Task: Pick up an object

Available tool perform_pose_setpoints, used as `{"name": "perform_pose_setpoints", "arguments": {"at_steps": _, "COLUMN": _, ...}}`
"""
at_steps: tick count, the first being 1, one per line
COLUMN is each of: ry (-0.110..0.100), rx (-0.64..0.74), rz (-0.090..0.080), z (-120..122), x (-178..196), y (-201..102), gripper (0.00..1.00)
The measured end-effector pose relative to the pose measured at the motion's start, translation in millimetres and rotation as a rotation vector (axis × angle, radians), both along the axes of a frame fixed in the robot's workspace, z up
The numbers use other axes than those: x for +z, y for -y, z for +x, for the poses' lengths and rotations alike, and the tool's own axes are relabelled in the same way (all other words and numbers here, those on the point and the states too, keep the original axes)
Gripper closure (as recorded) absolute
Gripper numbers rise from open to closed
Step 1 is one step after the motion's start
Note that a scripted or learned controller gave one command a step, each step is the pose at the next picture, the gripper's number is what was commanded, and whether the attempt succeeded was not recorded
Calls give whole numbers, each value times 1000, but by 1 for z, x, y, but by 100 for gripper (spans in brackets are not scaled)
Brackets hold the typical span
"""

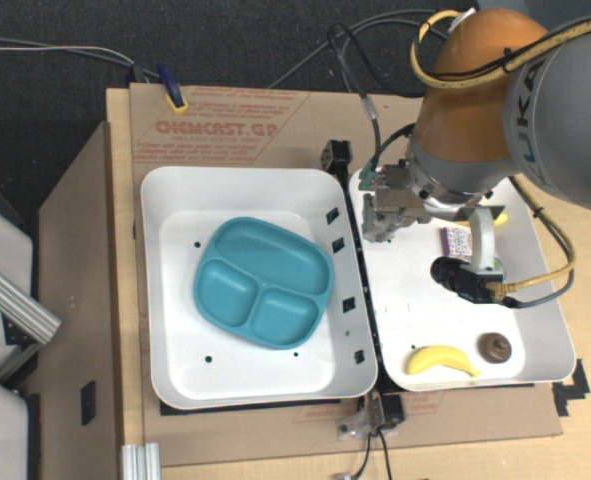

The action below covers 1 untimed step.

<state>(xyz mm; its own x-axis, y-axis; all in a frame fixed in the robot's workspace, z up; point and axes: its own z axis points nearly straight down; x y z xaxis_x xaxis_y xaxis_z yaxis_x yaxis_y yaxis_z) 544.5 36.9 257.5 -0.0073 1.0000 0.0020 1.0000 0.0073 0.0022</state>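
The gripper hangs over the back left part of the right bin, under the big orange and grey wrist. A yellow banana lies near the front edge of that bin. A small brown round object sits just right of the banana. A small box with purple print lies near the arm's body, partly hidden by it. A bit of yellow peeks out further right. Nothing shows between the gripper's fingers.
The left bin holds a teal divided plate. A black camera-like part with a cable hangs off the arm over the right bin. Cardboard lies behind the bins, with a blue and yellow clamp.
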Motion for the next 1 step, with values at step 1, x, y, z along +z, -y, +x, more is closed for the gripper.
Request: {"name": "perform_pose_setpoints", "arguments": {"at_steps": 1, "ry": 0, "rx": 0, "rz": 0, "z": 18, "x": 0, "y": -50, "gripper": 100}}
